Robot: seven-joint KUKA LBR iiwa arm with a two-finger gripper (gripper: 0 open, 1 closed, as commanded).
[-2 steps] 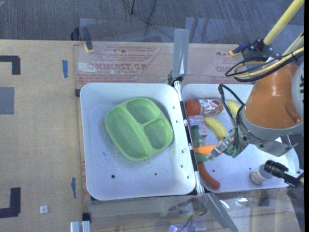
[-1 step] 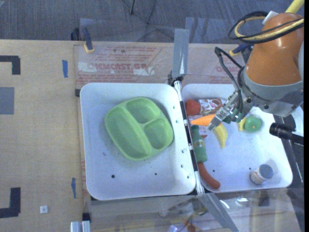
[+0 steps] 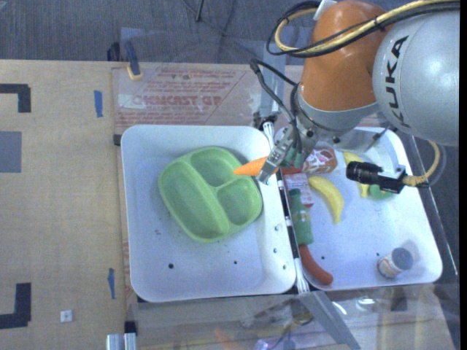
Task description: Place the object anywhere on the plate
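Observation:
A green divided plate (image 3: 208,193) lies in the left bin (image 3: 146,254), toward its right half. An orange carrot (image 3: 251,168) hangs over the plate's upper right rim, pointing left. My gripper (image 3: 272,163) comes down at a slant from the right, just above the wall between the two bins. Its fingers are shut on the carrot's thick right end. The arm's orange band and grey wrist hide the back part of the right bin.
The right bin (image 3: 416,224) holds a banana (image 3: 330,197), a green and red item (image 3: 299,217) along its left wall, a sausage (image 3: 316,268), a small round can (image 3: 395,262) and several small pieces behind the arm. A black part (image 3: 372,173) juts from the arm.

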